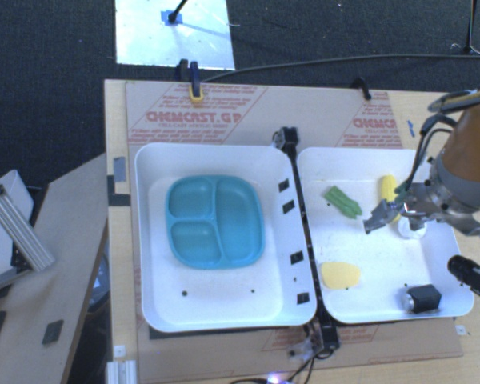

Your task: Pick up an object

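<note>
The right bin [368, 310] holds a green elongated piece [342, 201] at its upper middle. A yellow upright piece [389, 187] stands toward the back right, a flat yellow lump [340, 275] lies near the front left, and a black block [422, 298] sits at the front right. My gripper [388, 214] hangs low over the right bin, just below the yellow upright piece and right of the green piece. A small white thing [406, 228] lies right beside it. Nothing can be made out in its grasp.
The left bin [156, 294] holds a blue divided plate [216, 221]. A black divider with clips [298, 214] runs between the bins. The grey arm [468, 166] enters from the right over the bin's right rim, trailing cables. Metal framing [16, 222] stands at the far left.
</note>
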Motion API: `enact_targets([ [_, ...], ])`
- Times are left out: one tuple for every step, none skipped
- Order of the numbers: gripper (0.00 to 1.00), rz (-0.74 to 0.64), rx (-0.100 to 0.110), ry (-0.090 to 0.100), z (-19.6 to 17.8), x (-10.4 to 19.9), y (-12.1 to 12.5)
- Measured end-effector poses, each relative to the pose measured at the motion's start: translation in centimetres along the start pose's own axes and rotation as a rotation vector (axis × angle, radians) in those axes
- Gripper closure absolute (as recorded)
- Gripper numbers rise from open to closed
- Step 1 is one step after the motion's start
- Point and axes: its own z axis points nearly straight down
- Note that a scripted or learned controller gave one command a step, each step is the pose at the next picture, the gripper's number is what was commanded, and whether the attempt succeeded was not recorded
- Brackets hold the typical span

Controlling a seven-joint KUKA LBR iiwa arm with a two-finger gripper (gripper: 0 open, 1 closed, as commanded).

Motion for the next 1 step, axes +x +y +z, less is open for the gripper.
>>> enact_targets([
  [0.0, 0.0, 0.0, 0.001, 4.96, 0.34, 0.96],
])
